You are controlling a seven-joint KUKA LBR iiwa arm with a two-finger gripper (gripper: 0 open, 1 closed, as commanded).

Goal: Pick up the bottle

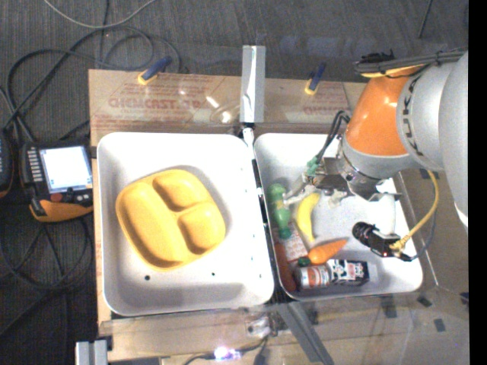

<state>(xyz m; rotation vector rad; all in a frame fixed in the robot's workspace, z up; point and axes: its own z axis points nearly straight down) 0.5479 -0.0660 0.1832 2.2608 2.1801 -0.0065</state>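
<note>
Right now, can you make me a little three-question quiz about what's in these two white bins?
1. True or false: the yellow divided tray sits in the right-hand bin.
2. Which thing lies nearest the bin's front edge? A) banana B) bottle C) carrot
3. Fill the gap: the gripper hovers just above the ____, not over the bottle.

Key:
1. False; the tray is in the left-hand bin.
2. B; the bottle lies on its side along the front, with the carrot just behind it.
3. Banana; the yellow banana lies right below the gripper, beside some green items.
</note>
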